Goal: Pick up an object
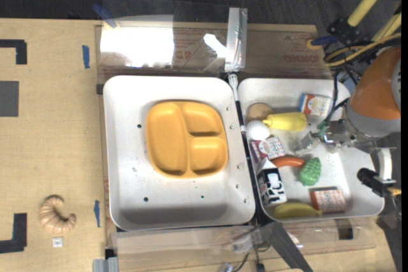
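two white bins [121, 137], one yellow divided plate [187, 137], one croissant [56, 214]

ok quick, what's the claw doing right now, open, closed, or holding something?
Claw: cannot be told. It sits low over the right shallow white bin, close to the yellow plastic bottle and the green bumpy toy, with nothing visibly in its grasp.
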You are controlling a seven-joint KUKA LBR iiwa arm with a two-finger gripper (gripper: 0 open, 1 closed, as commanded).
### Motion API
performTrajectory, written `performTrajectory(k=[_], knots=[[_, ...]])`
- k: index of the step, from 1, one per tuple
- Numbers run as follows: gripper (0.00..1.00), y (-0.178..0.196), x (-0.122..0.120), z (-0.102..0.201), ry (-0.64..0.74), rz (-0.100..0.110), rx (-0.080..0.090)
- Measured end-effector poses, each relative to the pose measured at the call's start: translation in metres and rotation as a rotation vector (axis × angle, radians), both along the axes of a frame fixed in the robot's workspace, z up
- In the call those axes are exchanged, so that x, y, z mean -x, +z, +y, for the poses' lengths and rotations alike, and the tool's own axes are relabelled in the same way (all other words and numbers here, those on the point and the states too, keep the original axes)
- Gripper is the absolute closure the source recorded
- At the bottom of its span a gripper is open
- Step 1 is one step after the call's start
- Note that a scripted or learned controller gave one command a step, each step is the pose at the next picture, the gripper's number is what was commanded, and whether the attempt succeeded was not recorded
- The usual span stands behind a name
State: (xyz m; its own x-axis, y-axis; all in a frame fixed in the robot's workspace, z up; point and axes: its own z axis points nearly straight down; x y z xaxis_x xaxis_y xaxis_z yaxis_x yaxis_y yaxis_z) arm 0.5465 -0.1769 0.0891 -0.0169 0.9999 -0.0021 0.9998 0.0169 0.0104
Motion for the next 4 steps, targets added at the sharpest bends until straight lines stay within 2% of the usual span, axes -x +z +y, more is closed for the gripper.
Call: performTrajectory(k=[1, 2, 3, 4], knots=[[0.00, -0.003, 0.046, -0.009, 0.053, 0.008, -0.002], [1.00, 0.008, 0.045, -0.009, 0.052, 0.004, -0.001], [1.00, 0.114, 0.029, 0.014, 0.055, 0.001, 0.000], [1.00, 0.178, 0.020, 0.014, -0.057, 0.007, -0.001]])
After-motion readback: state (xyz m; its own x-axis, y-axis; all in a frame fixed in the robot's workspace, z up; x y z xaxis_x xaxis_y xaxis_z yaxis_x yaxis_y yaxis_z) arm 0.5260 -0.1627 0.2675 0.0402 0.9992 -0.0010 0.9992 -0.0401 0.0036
